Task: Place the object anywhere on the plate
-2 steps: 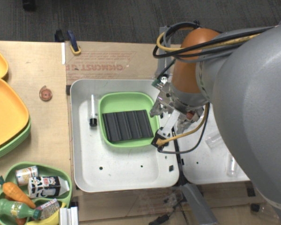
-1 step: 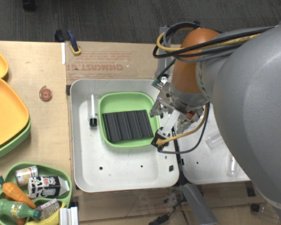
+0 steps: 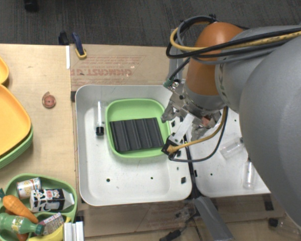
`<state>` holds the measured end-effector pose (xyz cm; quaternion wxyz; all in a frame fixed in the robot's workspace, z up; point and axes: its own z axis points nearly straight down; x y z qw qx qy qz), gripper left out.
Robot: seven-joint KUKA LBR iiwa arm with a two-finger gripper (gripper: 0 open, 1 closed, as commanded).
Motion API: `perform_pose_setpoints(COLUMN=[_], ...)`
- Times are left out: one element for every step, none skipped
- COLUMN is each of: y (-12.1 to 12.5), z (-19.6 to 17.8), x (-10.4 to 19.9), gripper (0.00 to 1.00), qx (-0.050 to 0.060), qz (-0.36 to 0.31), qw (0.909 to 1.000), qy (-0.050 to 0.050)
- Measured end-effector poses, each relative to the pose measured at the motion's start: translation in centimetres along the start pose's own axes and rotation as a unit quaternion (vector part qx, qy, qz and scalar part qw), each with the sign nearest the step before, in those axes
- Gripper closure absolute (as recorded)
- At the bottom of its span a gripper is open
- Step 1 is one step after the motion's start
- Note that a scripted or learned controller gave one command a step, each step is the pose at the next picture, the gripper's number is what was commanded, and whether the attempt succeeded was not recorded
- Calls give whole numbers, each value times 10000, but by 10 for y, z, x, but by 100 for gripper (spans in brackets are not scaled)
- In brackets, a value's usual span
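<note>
A black ribbed slab (image 3: 136, 134) lies on the green plate (image 3: 113, 112).

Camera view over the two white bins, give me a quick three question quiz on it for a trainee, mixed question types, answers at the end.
1. True or false: the dark ribbed object lies on the green plate.
2. Multiple choice: the marker pen lies (A) on the plate, (B) on the left bin's floor, left of the plate, (C) in the right bin.
3. Fill in: the pincer hangs over the plate's ____ edge.

Key: 1 true; 2 B; 3 right.
</note>
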<state>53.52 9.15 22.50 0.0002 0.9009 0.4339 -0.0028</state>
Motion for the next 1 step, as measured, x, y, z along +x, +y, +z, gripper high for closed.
perform_pose_setpoints(y=[2], z=[1], x=[-1], gripper=[0], qx=[2], qz=[407], qw=[9992], qy=[-1])
